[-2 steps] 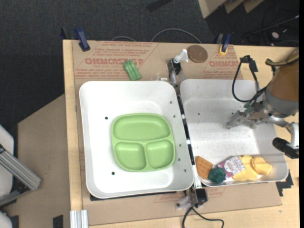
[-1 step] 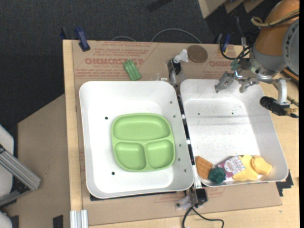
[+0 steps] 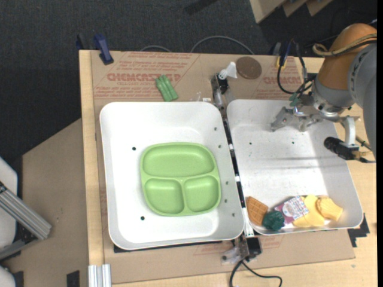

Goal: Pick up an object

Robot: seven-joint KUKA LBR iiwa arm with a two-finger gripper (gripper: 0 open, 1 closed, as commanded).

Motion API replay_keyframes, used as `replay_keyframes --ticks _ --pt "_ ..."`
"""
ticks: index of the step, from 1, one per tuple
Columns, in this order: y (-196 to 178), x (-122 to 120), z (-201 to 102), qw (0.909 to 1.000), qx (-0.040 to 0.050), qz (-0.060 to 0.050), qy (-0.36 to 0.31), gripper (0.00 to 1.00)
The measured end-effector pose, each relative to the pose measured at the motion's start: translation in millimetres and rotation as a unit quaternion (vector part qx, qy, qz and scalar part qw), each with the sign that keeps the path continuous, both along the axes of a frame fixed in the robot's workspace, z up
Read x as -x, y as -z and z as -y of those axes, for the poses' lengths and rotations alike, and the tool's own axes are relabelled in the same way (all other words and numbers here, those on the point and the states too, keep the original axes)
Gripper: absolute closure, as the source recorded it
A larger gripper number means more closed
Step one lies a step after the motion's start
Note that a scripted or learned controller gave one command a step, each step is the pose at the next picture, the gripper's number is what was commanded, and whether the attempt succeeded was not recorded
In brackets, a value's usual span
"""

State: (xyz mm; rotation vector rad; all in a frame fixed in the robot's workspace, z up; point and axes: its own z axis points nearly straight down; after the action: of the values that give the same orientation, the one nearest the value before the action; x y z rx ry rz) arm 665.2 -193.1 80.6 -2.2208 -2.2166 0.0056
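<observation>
Nothing is picked yet. The claw [image 3: 291, 118] hangs spread and bare at the right bin's [image 3: 263, 109] far end, well apart from the toys [image 3: 299, 211] heaped along its near edge. Reaching, closing and lifting remain.

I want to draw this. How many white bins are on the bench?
2. The left bin holds a green tray. The right bin sits right beside it, with small toys piled in its near corner.
</observation>
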Motion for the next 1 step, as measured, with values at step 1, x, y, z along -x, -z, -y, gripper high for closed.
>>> replay_keyframes --ticks 1 --pt "-4.0 68.2 15.0 1.0 0.0001 0.0 0.001 0.0"
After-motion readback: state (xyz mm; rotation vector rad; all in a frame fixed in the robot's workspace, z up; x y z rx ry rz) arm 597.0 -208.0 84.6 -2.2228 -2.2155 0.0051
